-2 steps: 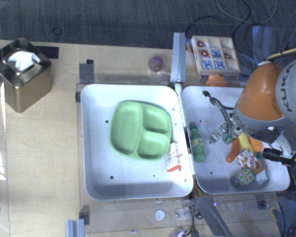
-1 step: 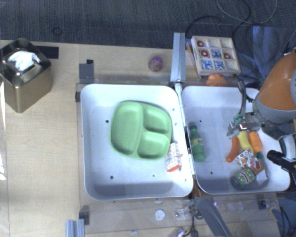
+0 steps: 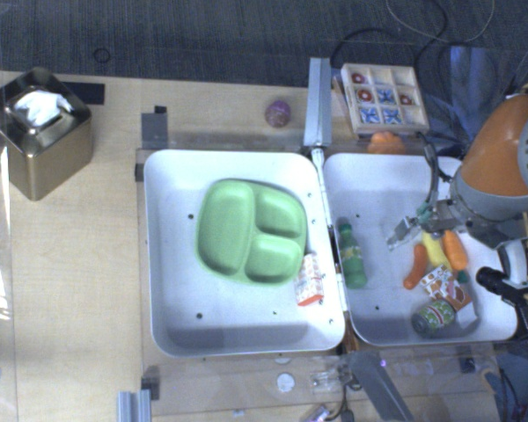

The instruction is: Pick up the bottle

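The bottle (image 3: 350, 255) is green with a dark cap and lies lengthwise against the left wall of the right bin (image 3: 374, 178). My gripper (image 3: 411, 227) hangs over the middle of that bin, to the right of the bottle and a little farther back, apart from it. The grey arm with its orange band (image 3: 502, 161) reaches in from the right. Nothing shows as held by the gripper.
Just right of the gripper lie a carrot (image 3: 414, 267), a yellow piece (image 3: 433, 249) and an orange piece (image 3: 456, 251), with a can (image 3: 434, 317) and a printed packet (image 3: 443, 284) toward the front. The left bin (image 3: 172, 236) holds a green divided plate (image 3: 251, 229) and a small packet (image 3: 311, 281).
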Controlling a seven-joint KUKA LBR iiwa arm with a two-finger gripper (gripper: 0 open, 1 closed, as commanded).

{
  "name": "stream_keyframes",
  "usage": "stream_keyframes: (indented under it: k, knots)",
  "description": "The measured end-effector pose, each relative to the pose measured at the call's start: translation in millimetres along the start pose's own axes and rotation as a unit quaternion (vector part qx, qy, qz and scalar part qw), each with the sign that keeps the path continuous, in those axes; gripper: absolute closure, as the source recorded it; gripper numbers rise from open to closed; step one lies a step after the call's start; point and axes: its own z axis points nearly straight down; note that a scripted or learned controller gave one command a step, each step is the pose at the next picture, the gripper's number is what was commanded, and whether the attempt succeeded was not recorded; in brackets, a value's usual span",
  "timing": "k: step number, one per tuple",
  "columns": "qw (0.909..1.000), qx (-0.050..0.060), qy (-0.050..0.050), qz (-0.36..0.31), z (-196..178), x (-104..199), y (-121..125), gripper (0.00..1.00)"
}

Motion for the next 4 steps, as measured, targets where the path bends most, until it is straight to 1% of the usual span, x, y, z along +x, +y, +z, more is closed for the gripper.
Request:
stream_keyframes:
  k: [1,2,3,4]
  knots:
    - [0.9988,0.001,0.001,-0.049,8,68,-58,0.00]
    - [0.9988,-0.004,0.000,0.050,40,50,6,0.00]
    - [0.9989,0.000,0.000,0.047,-46,-13,37,0.00]
    - [0.9975,-0.007,-0.004,-0.070,21,11,107,0.00]
